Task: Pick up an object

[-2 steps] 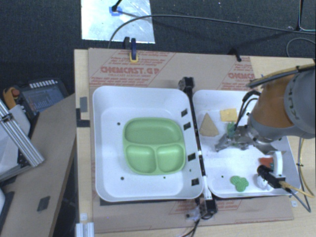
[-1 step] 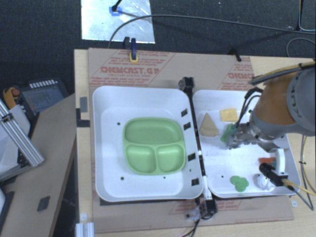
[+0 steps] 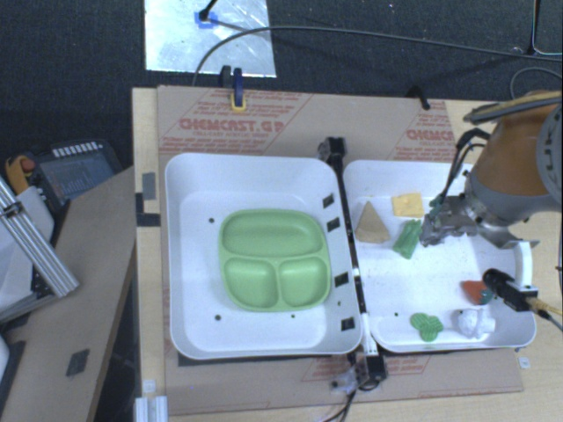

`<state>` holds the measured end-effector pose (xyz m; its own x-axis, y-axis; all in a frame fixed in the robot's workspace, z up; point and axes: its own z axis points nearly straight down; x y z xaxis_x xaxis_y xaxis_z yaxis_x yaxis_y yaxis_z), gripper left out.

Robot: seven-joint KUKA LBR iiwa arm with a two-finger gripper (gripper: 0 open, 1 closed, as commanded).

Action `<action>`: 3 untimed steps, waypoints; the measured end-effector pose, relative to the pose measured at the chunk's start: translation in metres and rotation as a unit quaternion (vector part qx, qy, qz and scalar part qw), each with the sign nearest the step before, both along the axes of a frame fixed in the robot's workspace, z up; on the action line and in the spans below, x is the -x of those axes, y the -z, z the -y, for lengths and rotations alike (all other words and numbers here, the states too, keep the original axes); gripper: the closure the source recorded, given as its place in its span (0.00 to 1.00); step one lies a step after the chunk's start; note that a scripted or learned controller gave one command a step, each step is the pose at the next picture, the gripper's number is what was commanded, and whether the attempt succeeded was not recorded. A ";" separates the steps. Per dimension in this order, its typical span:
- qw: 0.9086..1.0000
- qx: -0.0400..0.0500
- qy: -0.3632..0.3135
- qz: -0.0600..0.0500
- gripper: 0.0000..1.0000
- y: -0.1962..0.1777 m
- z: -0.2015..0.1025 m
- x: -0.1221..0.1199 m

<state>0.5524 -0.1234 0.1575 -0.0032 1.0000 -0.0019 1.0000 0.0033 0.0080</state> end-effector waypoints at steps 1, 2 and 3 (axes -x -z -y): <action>1.000 0.000 0.000 0.000 1.00 -0.064 0.002 0.000; 1.000 0.000 0.000 -0.001 1.00 -0.098 0.002 -0.001; 1.000 -0.002 -0.004 -0.003 1.00 -0.100 -0.058 -0.011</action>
